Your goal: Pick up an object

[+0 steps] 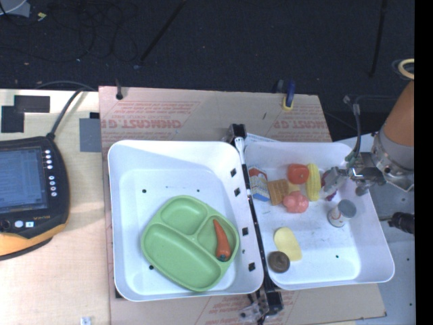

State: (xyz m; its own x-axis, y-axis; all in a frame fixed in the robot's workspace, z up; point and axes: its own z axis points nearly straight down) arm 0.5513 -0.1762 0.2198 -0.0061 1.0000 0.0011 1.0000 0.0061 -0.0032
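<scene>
My gripper [333,183] hangs over the right part of the right bin [369,266], just right of a yellow corn cob [313,181]. A red tomato [297,173] and a pink piece [295,202] lie left of the corn. Below the gripper lie a grey disc [346,209] and a small white-and-tan peg [334,217]. Something dark purple shows at the gripper's tip, but what it is I cannot make out. The arm's grey wrist [392,156] enters from the right.
The right bin also holds a tan cracker [278,191], a small carton [258,184], a pale yellow piece [287,243] and a brown disc [279,261]. In the left bin [128,181] sits a green divided plate [177,246] with a carrot [221,239]. A tablet [27,181] lies far left.
</scene>
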